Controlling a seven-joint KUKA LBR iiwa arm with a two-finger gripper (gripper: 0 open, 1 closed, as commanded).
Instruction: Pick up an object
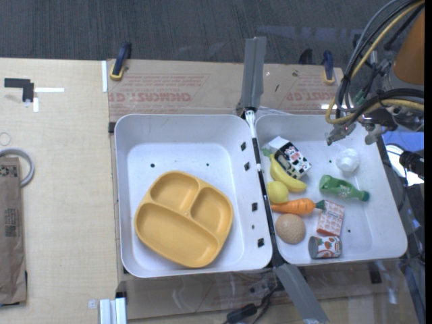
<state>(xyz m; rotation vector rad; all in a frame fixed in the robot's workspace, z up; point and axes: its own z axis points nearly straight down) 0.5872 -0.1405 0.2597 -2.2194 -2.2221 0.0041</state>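
Green bottle (344,188) lies in the right bin (395,245), beside the white ball (347,160). Gripper (352,132) hovers above the bin's far edge, holding nothing. Looks like the approach stage; next it needs to drop down.

A yellow divided plate (183,217) lies in the left bin (128,181); a brown paper bag (11,235) lies well left of that bin.
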